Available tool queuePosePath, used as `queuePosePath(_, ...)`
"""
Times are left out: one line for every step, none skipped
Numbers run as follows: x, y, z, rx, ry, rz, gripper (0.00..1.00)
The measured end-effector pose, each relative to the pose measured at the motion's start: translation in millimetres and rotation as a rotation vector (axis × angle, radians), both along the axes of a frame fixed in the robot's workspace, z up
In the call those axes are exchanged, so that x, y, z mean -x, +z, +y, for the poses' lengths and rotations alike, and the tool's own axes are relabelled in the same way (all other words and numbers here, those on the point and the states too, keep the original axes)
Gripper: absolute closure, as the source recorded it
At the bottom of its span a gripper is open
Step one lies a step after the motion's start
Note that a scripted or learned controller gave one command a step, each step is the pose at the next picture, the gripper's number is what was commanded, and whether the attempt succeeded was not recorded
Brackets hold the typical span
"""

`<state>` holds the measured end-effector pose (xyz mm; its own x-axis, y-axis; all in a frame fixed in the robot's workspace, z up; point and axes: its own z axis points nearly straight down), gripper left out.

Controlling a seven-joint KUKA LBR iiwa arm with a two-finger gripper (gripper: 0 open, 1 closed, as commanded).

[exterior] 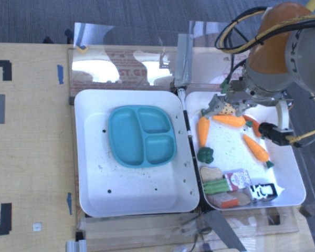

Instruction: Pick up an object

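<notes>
Overhead, the grey arm with orange band (278,35) is bent down at upper right, its pincer (224,105) lowered beside plastic orange carrots (228,121); whether it is spread cannot be told.

In front of you the light wooden counter (26,156) carries two shallow white plastic bins: the left bin (94,193) holds a teal plastic plate with three compartments (142,136), lying flat near its middle. Black square marks (2,70) and blue tape strips (60,73) sit on the counter's left part.
</notes>
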<state>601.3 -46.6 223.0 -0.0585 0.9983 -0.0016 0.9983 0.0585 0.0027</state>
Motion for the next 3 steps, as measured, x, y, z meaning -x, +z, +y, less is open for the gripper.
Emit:
queuePosePath(-58,-1,34,-0.001,-0.101,0.002,0.00)
queuePosePath(-20,-34,-24,-0.001,0.087,0.007,0.00)
queuePosePath(-27,-93,-57,-0.002,0.221,0.008,0.00)
